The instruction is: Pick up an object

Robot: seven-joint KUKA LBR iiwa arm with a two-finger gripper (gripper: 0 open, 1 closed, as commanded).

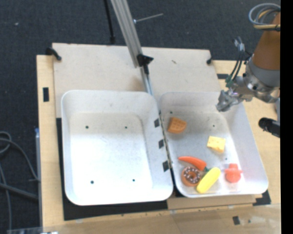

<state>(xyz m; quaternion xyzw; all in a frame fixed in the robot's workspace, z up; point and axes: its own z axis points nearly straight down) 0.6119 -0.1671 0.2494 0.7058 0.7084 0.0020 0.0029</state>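
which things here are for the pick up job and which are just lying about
For the job: hand, waffle, cheese, carrot, doughnut, banana, red toy, right bin.
Lying about: left bin, metal pole, cables.

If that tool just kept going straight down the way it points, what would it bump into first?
Probably bare floor of the right bin, near its far right corner. The tool hangs above that spot, well clear of the cheese wedge and waffle piece. Depth is hard to judge, so it might clip the rim.

Bins (112, 147) — matt white plastic.
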